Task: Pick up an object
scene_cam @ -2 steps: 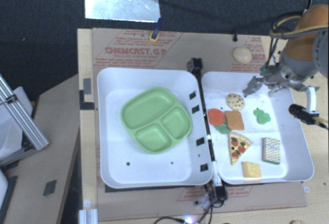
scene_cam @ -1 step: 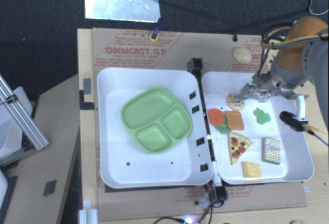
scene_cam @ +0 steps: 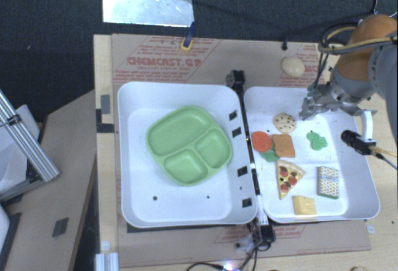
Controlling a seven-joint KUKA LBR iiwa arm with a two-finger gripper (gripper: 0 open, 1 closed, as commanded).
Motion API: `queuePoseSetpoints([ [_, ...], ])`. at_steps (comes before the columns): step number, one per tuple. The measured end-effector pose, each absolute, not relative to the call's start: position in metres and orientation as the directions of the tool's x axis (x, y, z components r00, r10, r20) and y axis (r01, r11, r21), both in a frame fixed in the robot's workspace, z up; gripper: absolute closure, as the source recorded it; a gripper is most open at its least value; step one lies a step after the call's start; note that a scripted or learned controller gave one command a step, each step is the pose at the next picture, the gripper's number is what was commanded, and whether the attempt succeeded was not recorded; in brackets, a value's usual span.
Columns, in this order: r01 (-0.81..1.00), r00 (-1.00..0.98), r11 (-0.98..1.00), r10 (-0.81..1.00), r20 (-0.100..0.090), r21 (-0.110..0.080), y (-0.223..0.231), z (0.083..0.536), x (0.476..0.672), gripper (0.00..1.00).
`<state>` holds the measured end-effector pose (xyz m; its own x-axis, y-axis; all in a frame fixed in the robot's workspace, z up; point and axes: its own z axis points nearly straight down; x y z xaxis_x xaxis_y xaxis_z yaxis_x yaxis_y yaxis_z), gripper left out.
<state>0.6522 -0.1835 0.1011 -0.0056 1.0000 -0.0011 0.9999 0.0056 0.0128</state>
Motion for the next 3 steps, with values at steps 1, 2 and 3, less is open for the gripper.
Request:
queuePoseSetpoints([
  [1,1.000,-0.005,0.005,1.000,-0.002,0.007,-0.181,0.146,0.655,1.00],
  [2,1.000,-0.007,0.007,1.000,-0.003,0.010,-0.182,0.210,0.663,1.00],
  [3,1.000,-0.007,0.007,1.000,-0.001,0.005,-0.182,0.226,0.664,1.00],
])
